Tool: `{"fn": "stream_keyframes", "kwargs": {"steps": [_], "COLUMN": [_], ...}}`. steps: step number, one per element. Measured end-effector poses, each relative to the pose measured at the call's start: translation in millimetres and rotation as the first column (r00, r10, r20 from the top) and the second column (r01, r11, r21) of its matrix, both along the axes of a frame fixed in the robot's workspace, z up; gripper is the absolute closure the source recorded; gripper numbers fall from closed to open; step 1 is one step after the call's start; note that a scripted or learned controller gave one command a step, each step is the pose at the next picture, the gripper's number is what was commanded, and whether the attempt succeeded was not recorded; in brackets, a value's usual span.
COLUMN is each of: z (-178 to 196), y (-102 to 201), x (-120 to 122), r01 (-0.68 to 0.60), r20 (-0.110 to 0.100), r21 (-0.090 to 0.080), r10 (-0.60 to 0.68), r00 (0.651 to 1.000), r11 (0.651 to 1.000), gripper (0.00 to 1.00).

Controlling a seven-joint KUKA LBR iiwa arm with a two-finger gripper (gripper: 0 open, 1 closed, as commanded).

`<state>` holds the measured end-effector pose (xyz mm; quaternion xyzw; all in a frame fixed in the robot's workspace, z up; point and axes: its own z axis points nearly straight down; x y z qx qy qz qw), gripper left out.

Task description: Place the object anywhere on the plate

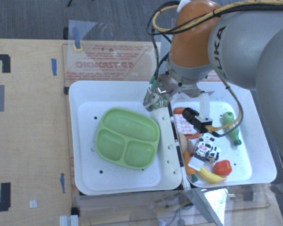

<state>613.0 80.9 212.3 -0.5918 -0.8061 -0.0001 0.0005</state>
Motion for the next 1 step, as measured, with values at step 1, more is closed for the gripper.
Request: {"fn": "stream_keyframes", "kwargs": {"steps": [1], "z": [-28.7], "y": [63.7], "x": [-18.6], "r01": [-0.143], "r20": [0.0], "r21": [0.0], "r10": [0.143], "r00": [0.99], "r11": [0.99], "gripper": [1.0]}}
